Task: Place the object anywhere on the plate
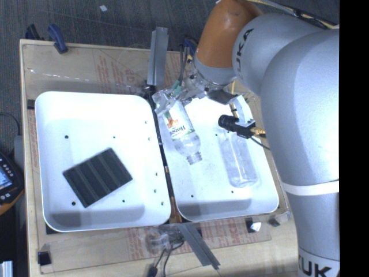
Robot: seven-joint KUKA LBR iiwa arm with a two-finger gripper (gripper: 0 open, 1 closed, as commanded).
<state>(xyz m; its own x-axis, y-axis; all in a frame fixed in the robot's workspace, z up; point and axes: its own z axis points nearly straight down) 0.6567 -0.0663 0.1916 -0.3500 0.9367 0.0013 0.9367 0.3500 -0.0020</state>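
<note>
Ok, status: gripper (pixel 173 94) sits at the far left corner of the right bin (pixel 213 203), right at the upper end of the labelled bottle (pixel 181 133). Can't tell if it's open or closed; clear plastic and glare blur that spot, so no confirmed grasp.

Labelled bottle lies on its side in the right bin, close along the left wall, slightly slanted, neck pointing toward the near edge. Label is orange and green on white.

Second bottle (pixel 237 160), clear and without a label, lies in the same bin to the right, roughly parallel and apart from the first.

Plate (pixel 98 176) is the dark ridged rectangle lying flat in the left bin (pixel 86 114), near-left area, turned at an angle. Nothing on it.

Arm (pixel 288 68) comes in from the right, with its orange band (pixel 222 30) above the far edge of the right bin.
</note>
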